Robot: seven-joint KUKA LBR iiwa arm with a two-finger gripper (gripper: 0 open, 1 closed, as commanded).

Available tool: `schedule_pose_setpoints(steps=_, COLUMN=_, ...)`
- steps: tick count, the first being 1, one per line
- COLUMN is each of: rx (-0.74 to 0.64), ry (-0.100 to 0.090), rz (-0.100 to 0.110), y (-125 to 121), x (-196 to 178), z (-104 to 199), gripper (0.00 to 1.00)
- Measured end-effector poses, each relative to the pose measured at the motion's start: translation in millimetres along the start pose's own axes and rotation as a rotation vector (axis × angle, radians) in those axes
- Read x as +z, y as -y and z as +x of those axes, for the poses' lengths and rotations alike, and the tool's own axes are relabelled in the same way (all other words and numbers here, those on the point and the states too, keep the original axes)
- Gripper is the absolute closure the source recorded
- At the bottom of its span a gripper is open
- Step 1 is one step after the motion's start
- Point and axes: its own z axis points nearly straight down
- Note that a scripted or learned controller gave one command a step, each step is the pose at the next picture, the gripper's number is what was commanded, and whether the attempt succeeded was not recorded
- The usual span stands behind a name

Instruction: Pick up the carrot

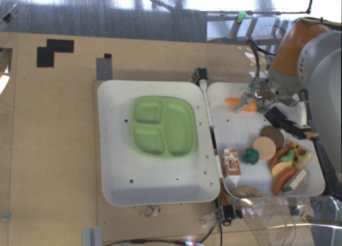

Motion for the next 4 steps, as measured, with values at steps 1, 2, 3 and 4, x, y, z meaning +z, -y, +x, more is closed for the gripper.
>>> schedule_pose_setpoints(steps=1, rx=-0.009, ry=0.005, rz=0.008, y=1, x=-9, z=0, gripper=1.00)
schedule_pose_setpoints(steps=2, rx=0.258, ry=-0.001, rz=-0.014, y=-11, x=-104, z=71, gripper=1.00)
schedule_pose_setpoints(steps=3, rx=0.260, ry=0.000, rz=-0.009, y=-9, x=-101, z=69, gripper=0.00)
schedule_pose_setpoints(steps=4, rx=0.126, ry=-0.002, rz=-0.008, y=57, x=-100, z=122, gripper=0.00)
